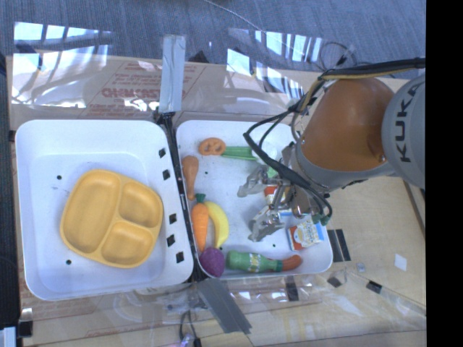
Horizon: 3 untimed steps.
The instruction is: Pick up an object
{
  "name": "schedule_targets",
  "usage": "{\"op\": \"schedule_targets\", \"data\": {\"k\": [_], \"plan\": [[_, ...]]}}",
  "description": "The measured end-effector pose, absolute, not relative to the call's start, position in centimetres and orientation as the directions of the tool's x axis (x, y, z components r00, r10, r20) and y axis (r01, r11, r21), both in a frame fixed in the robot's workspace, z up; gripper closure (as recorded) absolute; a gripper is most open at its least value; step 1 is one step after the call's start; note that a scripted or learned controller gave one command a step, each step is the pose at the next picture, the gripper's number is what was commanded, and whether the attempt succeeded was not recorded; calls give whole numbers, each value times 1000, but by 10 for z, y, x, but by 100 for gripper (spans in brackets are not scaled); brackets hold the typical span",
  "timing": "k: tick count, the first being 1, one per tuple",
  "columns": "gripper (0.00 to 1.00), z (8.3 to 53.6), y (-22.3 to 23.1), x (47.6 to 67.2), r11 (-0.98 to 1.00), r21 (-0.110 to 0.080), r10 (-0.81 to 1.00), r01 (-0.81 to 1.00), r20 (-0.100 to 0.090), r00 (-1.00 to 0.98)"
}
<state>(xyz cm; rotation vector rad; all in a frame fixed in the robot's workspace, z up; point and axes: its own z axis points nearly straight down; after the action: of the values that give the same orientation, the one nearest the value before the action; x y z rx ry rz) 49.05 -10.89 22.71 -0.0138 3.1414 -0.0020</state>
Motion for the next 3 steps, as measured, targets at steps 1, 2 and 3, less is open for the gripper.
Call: {"op": "schedule_targets", "data": {"k": [1,2,3], "plan": [[0,160,-182,497,999,1,-37,-37,5,-999],[0,92,-187,505,996,-1,84,84,-3,-996],[0,94,-189,480,994,-1,108,108,-8,-994]]}}
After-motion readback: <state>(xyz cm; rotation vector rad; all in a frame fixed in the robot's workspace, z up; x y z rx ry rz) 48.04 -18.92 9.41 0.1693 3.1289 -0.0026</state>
